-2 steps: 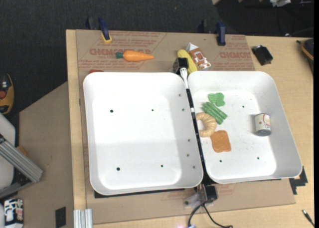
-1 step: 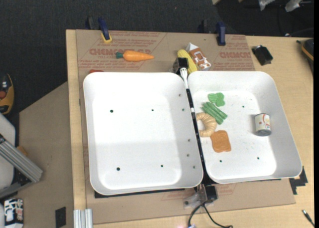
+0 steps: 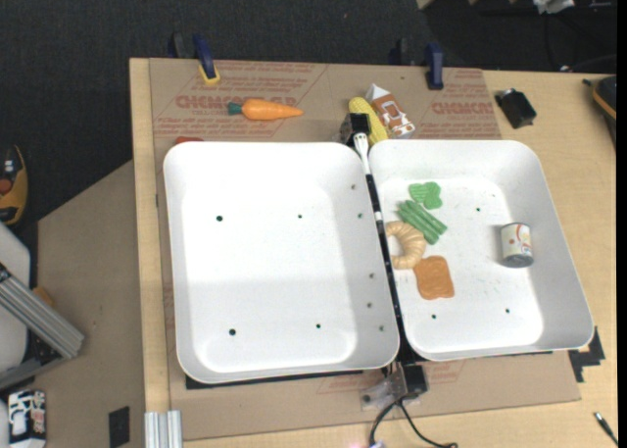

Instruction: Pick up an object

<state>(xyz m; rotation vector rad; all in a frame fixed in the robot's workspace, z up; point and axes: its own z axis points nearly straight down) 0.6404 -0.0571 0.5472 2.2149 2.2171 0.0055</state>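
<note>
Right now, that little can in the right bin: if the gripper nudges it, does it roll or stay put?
The can appears to lie on its side, so a push across its length would probably roll it. The right bin floor around it is bare, so little would stop it before the wall. It looks small and rigid, likely light; smooth sides may slip in a pinch.

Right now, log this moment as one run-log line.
task: pick up an object | right bin: can, green pieces, croissant, orange slab | behind bins: carrot | nothing lifted
</note>
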